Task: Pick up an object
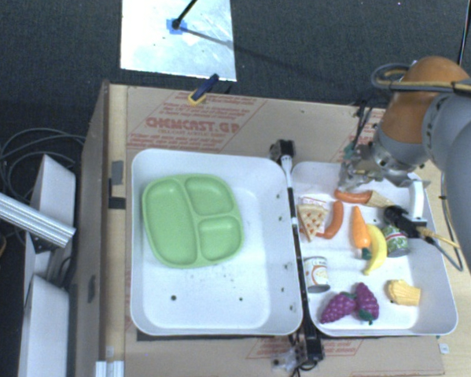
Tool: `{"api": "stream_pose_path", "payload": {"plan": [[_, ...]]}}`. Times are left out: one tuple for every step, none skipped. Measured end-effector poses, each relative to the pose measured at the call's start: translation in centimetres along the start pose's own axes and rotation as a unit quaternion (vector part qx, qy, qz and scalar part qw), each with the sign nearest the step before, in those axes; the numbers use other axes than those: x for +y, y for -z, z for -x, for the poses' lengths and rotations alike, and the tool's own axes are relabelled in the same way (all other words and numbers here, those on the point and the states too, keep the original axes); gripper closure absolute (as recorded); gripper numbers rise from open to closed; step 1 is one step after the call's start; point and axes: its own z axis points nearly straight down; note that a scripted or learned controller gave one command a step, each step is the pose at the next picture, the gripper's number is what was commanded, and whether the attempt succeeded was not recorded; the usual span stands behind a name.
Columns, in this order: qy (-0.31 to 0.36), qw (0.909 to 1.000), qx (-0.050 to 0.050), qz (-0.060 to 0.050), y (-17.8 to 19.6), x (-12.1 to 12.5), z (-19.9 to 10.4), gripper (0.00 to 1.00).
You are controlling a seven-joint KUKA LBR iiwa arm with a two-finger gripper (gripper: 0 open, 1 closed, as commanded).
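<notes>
**One fixed camera over the bench**

The camera looks down at a slant on both bins, left bin (147, 297) and right bin (438, 313), from some distance. The arm (452, 116) enters from the right edge.

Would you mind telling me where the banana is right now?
The banana lies in the right bin, just right of the carrot and above the grapes.

Sat side by side on the bench (223, 116): left bin (213, 309) with a divided plate (192, 219) in it; right bin (430, 308) crowded. Pizza slice (311, 218) and can (316, 272) near the divider, grapes (351, 302) at front, corn (403, 293) to their right, banana (375, 249) behind, gripper (356, 176) over the back
</notes>
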Motion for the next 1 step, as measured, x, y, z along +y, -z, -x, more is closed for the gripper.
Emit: {"api": "stream_pose_path", "payload": {"plan": [[0.0, 1.0, 0.0, 0.0, -0.02, -0.01, 0.0, 0.0]]}}
